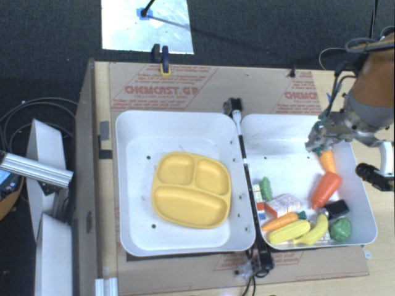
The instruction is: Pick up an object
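Note:
My gripper hangs over the far right part of the right bin, under the grey wrist and orange band. A small orange carrot piece lies just below it on the bin floor, close to the gripper tip. A bigger orange carrot lies a little nearer to the front. Toy foods crowd the bin's front corner: a yellow corn cob, a banana, a thin carrot, a green vegetable, a black piece, a white box and a green pickle.
The left bin holds a yellow divided plate. A black rail runs between the two bins. A black part on the arm's side juts over the right bin's right rim.

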You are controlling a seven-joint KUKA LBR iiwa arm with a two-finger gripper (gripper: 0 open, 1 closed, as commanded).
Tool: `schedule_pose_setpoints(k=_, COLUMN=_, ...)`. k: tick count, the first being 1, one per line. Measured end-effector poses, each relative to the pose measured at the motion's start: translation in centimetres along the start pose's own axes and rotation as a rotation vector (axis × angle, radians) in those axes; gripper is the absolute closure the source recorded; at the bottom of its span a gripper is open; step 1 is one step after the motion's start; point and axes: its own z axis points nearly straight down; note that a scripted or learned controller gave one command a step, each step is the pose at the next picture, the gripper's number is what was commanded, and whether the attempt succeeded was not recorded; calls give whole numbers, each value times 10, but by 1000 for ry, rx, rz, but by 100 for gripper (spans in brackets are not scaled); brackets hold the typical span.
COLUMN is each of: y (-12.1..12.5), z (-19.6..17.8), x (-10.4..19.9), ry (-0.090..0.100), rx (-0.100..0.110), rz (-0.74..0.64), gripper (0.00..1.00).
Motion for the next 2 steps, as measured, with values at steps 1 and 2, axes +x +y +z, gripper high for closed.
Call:
schedule_pose_setpoints(k=1, y=16, z=-16, x=81, ry=4, rx=2, rz=-5, gripper=100)
schedule_pose_setpoints(k=2, y=7, z=-43, x=128, ry=3, rx=2, rz=-4, gripper=100)
